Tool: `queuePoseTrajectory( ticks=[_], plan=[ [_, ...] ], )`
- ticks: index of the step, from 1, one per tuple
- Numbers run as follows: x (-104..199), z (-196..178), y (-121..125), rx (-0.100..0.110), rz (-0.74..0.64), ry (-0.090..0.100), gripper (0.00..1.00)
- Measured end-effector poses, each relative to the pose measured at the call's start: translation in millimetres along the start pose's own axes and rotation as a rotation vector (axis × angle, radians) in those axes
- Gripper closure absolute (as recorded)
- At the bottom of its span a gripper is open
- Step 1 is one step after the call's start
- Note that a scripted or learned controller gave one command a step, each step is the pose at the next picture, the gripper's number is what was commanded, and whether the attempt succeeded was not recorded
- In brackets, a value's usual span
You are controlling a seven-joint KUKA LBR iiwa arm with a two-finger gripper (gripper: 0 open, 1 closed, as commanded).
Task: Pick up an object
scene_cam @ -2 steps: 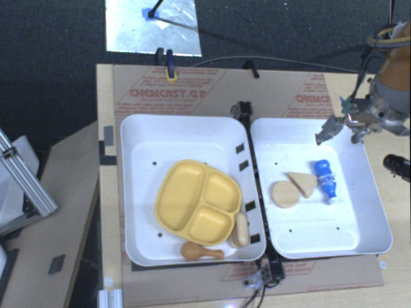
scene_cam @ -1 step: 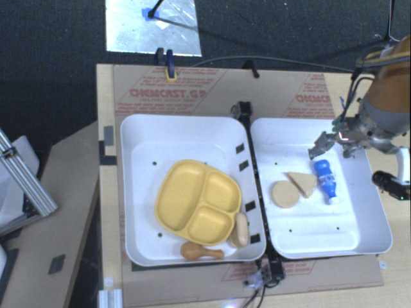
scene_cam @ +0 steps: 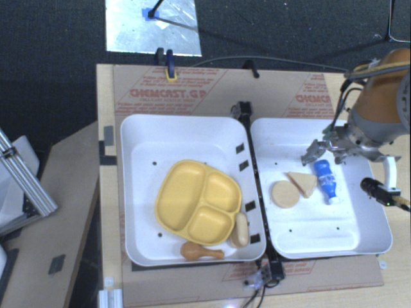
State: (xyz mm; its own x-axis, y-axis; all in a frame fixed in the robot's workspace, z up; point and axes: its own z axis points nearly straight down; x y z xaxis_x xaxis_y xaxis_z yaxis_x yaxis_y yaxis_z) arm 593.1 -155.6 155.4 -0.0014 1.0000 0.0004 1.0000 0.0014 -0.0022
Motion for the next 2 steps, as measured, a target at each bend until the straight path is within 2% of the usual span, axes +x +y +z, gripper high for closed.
queuePoseTrajectory(
  ticks=[1,2],
  plan=[
    [3,61,2,-0.001,0.0,-0.001,0.0],
    [3,48,4,-0.007,-0.001,-0.002,1.0]
  ],
)
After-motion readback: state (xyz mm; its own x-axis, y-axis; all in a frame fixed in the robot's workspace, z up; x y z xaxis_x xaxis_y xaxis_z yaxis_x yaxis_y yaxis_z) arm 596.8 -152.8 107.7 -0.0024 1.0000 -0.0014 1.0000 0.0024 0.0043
